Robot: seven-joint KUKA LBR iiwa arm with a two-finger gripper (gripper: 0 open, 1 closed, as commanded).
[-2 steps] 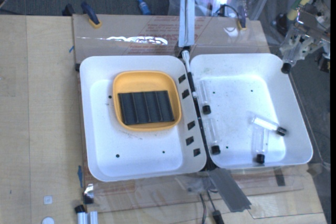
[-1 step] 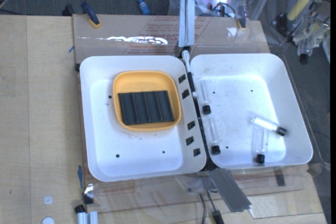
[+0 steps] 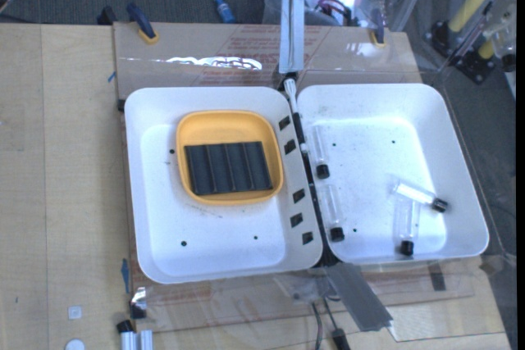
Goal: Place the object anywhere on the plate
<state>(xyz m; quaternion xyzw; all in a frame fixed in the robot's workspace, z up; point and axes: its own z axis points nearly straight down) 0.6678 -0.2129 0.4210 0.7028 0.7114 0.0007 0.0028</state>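
Clear vials [image 3: 417, 194] lie loose in my right bin [image 3: 459, 135], well apart from the yellow plate [image 3: 190, 129] waiting with its black ridged block [image 3: 227, 167] in the left bin [image 3: 156, 242]; the gripper's state I cannot tell.

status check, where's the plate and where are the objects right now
Yellow plate in left bin, ridged black block lying on it. Four clear black-capped tubes loose in right bin. Nothing blocking the plate.
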